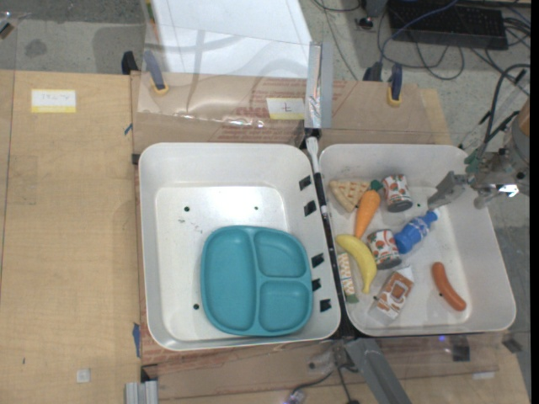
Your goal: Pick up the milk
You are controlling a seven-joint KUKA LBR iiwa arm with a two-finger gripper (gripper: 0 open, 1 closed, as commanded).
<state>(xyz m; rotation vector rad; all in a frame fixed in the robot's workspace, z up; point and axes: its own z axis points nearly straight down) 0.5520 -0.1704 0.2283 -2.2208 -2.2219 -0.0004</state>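
The milk is a small white and red carton lying tilted near the front of the right bin, just right of the banana. My gripper hangs over the right bin's back right part, reaching in from the right edge. It sits above and to the right of the blue bottle, well behind the milk and not touching it. Nothing shows in its grasp.
The right bin also holds a waffle piece, a carrot, two small cans, a sausage and a small box by the divider. A teal divided plate lies in the left bin.
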